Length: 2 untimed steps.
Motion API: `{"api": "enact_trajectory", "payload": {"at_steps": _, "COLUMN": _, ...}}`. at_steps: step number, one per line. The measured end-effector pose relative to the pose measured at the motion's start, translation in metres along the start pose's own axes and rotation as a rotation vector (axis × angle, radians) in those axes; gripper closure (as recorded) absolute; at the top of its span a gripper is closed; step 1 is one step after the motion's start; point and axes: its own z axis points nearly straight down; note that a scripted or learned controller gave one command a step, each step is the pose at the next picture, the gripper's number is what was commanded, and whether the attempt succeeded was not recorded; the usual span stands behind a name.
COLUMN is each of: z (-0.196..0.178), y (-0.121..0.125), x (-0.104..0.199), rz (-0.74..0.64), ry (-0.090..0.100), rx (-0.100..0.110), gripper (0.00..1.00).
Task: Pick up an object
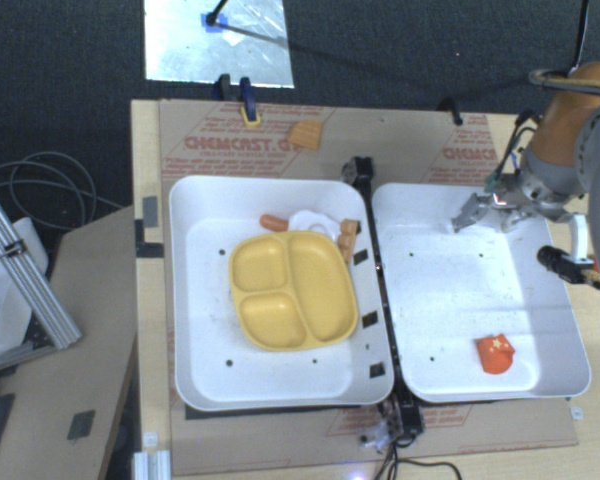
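A small orange-red object (495, 354) lies in the right bin (450, 378), near its front right corner. My gripper (487, 217) hangs over the back of that bin, well behind the object. It is open, and nothing sits between its fingers. In the left bin (195, 368) a yellow divided plate (292, 290) rests in the middle. Behind it lie an orange sausage-shaped piece (274, 223), a white item (310, 224) and a small brown block (348, 234).
A tan piece (305, 133) lies on the cardboard behind the left bin. Blue and yellow clamps (242, 96) hold the cardboard's back edge. A black divider (372, 268) runs between the bins. Cables (35, 193) and a metal frame (20, 268) stand at the left.
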Motion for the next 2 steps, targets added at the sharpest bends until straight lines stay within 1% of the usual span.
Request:
{"api": "enact_trajectory", "payload": {"at_steps": 1, "z": -0.104, "y": 0.003, "x": 0.161, "rz": -0.022, "ry": 0.006, "rx": -0.012, "gripper": 0.0}}
{"api": "enact_trajectory", "payload": {"at_steps": 2, "z": -0.042, "y": -0.071, "x": 0.081, "rz": 0.004, "ry": -0.001, "rx": 0.01, "gripper": 0.0}}
